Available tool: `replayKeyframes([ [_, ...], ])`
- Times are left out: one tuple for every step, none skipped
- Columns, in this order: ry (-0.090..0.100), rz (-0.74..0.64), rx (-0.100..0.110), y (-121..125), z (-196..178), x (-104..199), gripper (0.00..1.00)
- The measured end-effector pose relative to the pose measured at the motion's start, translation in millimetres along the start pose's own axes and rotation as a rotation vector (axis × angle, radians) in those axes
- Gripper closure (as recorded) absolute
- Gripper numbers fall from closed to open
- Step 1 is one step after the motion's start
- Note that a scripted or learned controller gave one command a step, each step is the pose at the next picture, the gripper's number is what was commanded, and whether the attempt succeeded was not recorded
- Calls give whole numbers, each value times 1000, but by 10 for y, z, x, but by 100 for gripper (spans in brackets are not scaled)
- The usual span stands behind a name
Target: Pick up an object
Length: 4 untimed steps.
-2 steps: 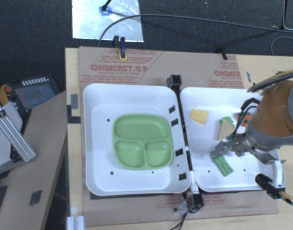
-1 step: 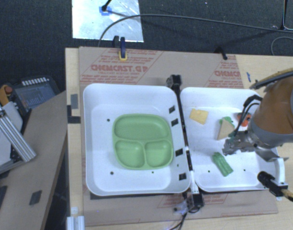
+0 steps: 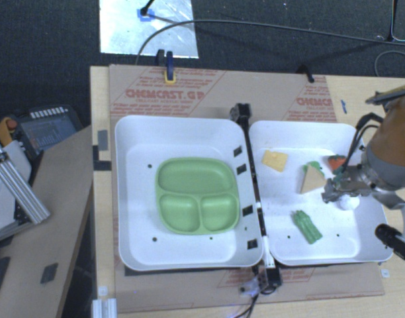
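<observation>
Bins are sitting side by side on the bench in front of you, and the survey is running from the far side toward the arm. Well away from the gripper, across the central divider, the left bin (image 3: 133, 177) is holding a green compartment tray (image 3: 197, 195), which is lying flat with one wide section at the back and two smaller sections at the front.

Crossing the divider, you are coming into the right bin (image 3: 282, 247), where the loose objects are lying. Farthest from the gripper on this side, toward the back of the bin, a yellow block (image 3: 276, 160) is resting on the floor. Nearer the front, a green ridged piece (image 3: 308, 226) is lying at a slant, below and to the left of the gripper and clearly apart from it. Just left of the gripper, a tan wedge (image 3: 312, 179) is sitting with a small green piece (image 3: 314, 167) touching its back edge. A red and orange item (image 3: 337, 161) is lying just behind the gripper, partly hidden by a black cable.

You are seeing the gripper (image 3: 339, 192) hanging low over the right side of this bin, with a white rounded object (image 3: 349, 203) directly under it. Whether its fingers are spread or closed, you cannot tell from this angle.
</observation>
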<state>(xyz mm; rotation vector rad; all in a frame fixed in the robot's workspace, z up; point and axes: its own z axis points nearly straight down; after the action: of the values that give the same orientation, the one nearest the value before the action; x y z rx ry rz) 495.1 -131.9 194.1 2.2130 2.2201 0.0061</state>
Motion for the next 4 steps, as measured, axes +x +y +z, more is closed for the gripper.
replayKeyframes([
  [1, -1, 2, 19, -244, -4, 100],
  [3, -7, 3, 333, -320, 472, 100],
  [4, -6, 6, 534, -223, 933, 100],
  [4, -7, 5, 636, -251, 1436, 100],
])
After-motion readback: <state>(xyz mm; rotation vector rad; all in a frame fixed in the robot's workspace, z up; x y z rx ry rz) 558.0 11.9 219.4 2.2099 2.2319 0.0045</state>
